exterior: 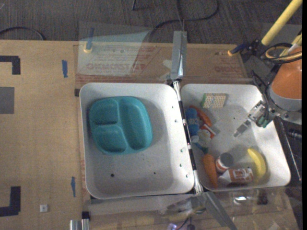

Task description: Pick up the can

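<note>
In the camera view the step in hand looks like the approach: the gripper hangs over the right bin, near that bin's right edge and about midway along it, above bare white floor and touching nothing. Its fingers are too small and blurred to judge, so whether it stands open or closed cannot be told; nothing shows between them. The can lies on its side near the right bin's front edge, its label facing up, with a banana just beside it toward the right edge and an orange carrot-like item just beside it toward the divider. The next move probably calls for travel toward the front edge and a descent squarely over the can, avoiding the banana. The left bin carries a teal divided plate near its back-left corner.
</note>
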Controlling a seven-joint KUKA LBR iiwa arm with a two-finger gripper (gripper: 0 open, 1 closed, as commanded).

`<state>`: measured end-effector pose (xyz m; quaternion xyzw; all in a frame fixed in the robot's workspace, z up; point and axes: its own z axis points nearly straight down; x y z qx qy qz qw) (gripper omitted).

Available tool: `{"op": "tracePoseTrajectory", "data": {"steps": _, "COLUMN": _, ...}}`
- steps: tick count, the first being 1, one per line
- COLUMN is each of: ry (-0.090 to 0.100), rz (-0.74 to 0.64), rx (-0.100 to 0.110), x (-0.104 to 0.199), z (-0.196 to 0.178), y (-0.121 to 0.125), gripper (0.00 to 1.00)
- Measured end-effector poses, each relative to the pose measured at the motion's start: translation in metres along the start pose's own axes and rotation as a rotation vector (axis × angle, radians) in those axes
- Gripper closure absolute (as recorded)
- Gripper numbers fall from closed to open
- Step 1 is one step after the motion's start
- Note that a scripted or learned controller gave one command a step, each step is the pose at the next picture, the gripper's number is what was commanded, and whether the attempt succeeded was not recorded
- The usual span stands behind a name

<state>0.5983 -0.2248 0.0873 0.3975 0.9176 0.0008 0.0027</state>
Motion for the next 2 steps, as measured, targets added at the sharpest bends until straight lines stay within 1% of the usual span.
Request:
{"op": "tracePoseTrajectory", "data": {"steps": 1, "ry": -0.003, "rz": 0.069, "rx": -0.001, "x": 0.006, "z": -0.185, "y": -0.007, "gripper": 0.00}}
{"op": "tracePoseTrajectory", "data": {"steps": 2, "ry": -0.002, "rz": 0.160, "rx": 0.001, "x": -0.046, "z": -0.285, "y": 0.052, "gripper": 0.00}}
